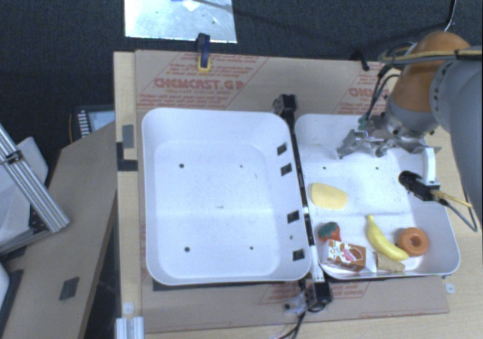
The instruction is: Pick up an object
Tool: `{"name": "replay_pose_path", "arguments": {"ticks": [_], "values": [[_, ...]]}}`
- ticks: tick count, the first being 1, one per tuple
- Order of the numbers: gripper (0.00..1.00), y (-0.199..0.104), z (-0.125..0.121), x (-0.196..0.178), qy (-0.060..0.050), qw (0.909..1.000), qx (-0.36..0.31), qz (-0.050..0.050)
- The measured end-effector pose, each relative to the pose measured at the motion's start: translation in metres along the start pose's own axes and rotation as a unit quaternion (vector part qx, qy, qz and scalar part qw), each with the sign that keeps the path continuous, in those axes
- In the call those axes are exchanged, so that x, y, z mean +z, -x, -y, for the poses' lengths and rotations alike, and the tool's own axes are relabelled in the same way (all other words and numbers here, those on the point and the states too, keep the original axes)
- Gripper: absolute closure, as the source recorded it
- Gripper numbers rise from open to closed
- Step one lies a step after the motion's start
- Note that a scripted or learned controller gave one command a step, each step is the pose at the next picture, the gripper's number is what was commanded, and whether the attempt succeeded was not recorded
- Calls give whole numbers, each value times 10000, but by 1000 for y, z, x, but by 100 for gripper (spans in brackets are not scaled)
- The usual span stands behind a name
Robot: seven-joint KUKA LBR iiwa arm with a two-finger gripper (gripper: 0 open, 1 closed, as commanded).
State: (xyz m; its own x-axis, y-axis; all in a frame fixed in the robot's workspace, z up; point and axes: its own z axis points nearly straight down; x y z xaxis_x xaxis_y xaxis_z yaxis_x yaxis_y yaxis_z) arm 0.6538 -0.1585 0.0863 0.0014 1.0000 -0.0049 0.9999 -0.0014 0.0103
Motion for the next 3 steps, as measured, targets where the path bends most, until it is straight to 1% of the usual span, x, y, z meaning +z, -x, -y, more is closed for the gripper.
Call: {"name": "replay_pose_path", "arguments": {"ticks": [1,2,3], "values": [[0,-76,-7,1,-34,10000,-55,-31],[100,-72,-8,-11,-20,10000,-35,-23],[100,-143,18,-105,-11,10000,-59,-38]]}}
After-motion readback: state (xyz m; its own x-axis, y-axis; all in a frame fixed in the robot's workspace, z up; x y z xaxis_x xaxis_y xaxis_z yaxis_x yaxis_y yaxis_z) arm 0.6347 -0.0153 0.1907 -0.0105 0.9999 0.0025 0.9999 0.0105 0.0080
